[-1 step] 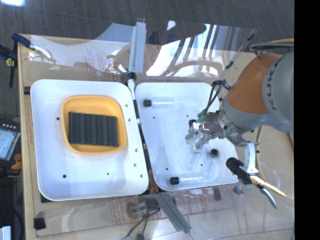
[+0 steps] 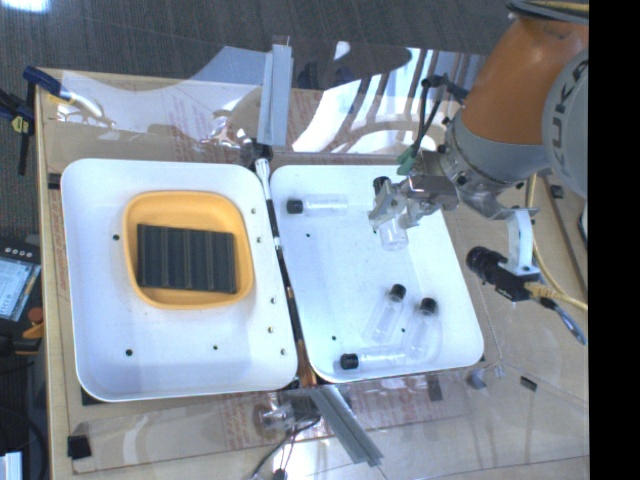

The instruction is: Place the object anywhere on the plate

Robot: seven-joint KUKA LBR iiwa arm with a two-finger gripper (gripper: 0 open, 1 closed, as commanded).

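A yellow plate (image 2: 186,213) with a dark ribbed insert (image 2: 187,258) lies in the left bin (image 2: 90,348). Several clear vials with black caps lie in the right bin (image 2: 330,268): one at the far left (image 2: 318,205), two near the front right (image 2: 383,316) (image 2: 422,330), and one along the front wall (image 2: 375,358). My gripper (image 2: 392,213) hangs over the far right part of the right bin, well away from the plate. A clear vial-like shape (image 2: 395,236) shows just under it; I cannot tell whether it is held.
A metal divider rail (image 2: 280,258) runs between the two bins. A black fitting with cables (image 2: 500,273) sits outside the right bin's right wall. Brackets and a metal strip (image 2: 345,428) stand along the bench's front edge.
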